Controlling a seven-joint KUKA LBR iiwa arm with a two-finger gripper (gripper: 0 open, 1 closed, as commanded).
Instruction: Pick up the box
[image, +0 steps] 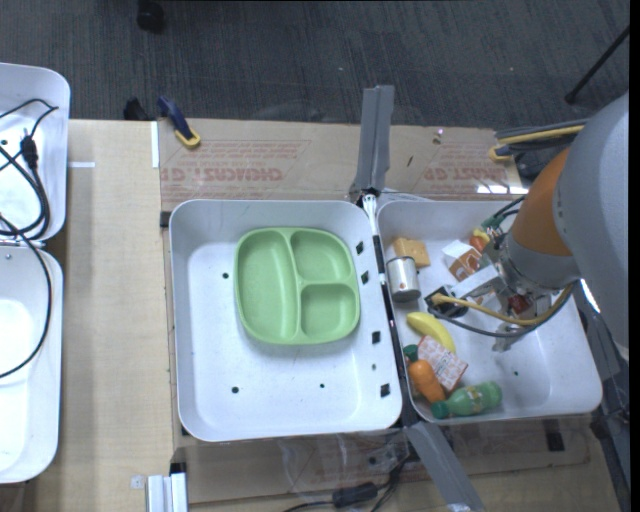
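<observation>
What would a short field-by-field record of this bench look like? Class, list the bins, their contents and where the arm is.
left bin: holds a green divided plate
right bin: holds a banana, orange, green bottle, metal can, tan block, small red-and-white box, red-and-white packet
arm: over the right bin
gripper: low in the right bin, fingers obscured

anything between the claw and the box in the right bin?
Nothing visible blocks it. The box lies in the right bin, close to the left of the arm's wrist. The claw sits under the wrist just right of and below the box, ringed by a yellow cable. The can and banana lie farther left.
</observation>
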